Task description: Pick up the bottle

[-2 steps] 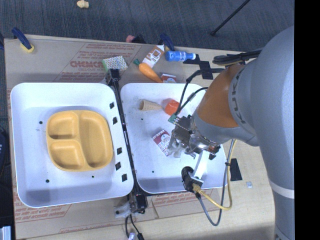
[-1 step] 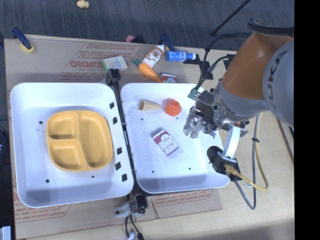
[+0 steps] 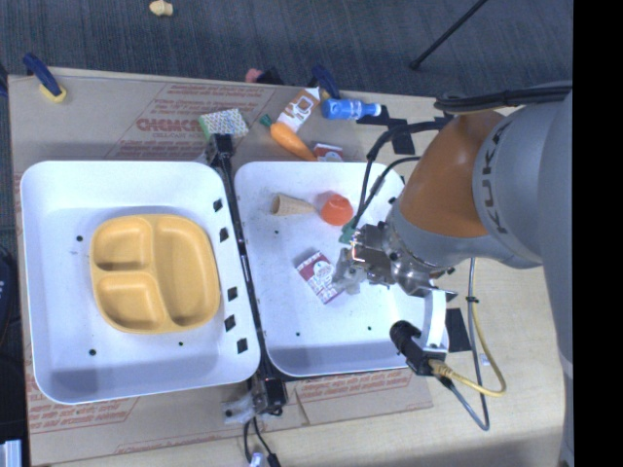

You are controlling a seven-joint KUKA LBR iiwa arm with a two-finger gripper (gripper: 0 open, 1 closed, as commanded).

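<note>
- Two shallow white plastic bins: left bin (image 3: pixel 39 261), right bin (image 3: pixel 292 353), side by side on cardboard-covered bench (image 3: pixel 146 115).
- One yellow divided tray (image 3: pixel 154 270), three compartments, rounded corners, smooth, in left bin.
- Right bin: one tan cone (image 3: pixel 291 204), one orange cup-like piece (image 3: pixel 336 207), one small red-and-white flat packet (image 3: pixel 318 274).
- One bottle (image 3: pixel 348 110), blue with white end, lying on bench beyond right bin, outside both bins.
- Near it on the bench: one orange carrot shape (image 3: pixel 290 141), one white-orange carton (image 3: pixel 300 108), one green patterned block (image 3: pixel 223 123).
- One gripper (image 3: pixel 352 266), metallic, low over right bin just beside packet; finger state: cannot tell. Well apart from bottle.
</note>
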